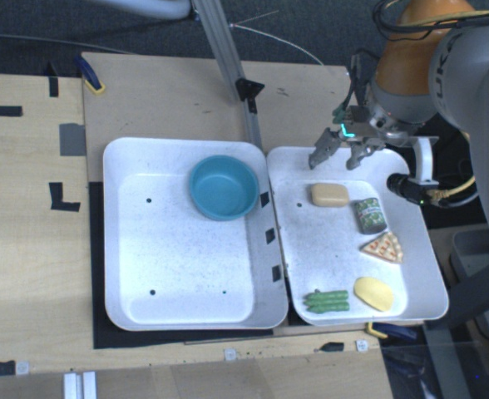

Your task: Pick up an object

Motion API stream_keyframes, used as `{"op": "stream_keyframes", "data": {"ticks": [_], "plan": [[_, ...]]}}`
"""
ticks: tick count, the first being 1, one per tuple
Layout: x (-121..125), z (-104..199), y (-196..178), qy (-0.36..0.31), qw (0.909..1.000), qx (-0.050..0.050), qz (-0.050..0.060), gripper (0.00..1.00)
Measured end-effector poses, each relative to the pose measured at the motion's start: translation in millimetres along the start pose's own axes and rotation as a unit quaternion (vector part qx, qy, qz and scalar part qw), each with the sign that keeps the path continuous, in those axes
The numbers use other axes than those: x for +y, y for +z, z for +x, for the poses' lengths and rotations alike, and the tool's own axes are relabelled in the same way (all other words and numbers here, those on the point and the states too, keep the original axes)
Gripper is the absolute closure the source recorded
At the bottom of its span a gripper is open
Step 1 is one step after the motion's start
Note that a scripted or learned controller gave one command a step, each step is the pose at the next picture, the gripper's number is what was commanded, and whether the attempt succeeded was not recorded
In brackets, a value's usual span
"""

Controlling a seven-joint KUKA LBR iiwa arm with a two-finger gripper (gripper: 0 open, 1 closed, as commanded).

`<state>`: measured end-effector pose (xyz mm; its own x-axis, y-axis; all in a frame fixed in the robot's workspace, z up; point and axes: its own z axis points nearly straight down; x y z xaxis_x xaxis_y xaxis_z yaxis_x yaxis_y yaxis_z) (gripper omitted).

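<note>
the end effector is seen spread wide and empty, above the right bin's far edge; the tan block just below should be straddled squarely before closing.

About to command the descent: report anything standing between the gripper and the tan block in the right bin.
Nothing visible stands in the way. The gripper, fingers spread, hangs just above the tan block at the back of the right bin. The green can lies beside the block, apart from it.
</note>
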<state>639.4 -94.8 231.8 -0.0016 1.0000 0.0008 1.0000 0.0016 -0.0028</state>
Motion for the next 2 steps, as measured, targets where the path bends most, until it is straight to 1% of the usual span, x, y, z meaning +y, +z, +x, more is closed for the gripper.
{"op": "stream_keyframes", "data": {"ticks": [1,2], "plan": [[0.4,0.0,-0.9,0.000,1.0000,0.000,-0.001,0.00],[-2.8,2.4,43.4,0.000,1.0000,-0.001,0.001,0.00]]}}
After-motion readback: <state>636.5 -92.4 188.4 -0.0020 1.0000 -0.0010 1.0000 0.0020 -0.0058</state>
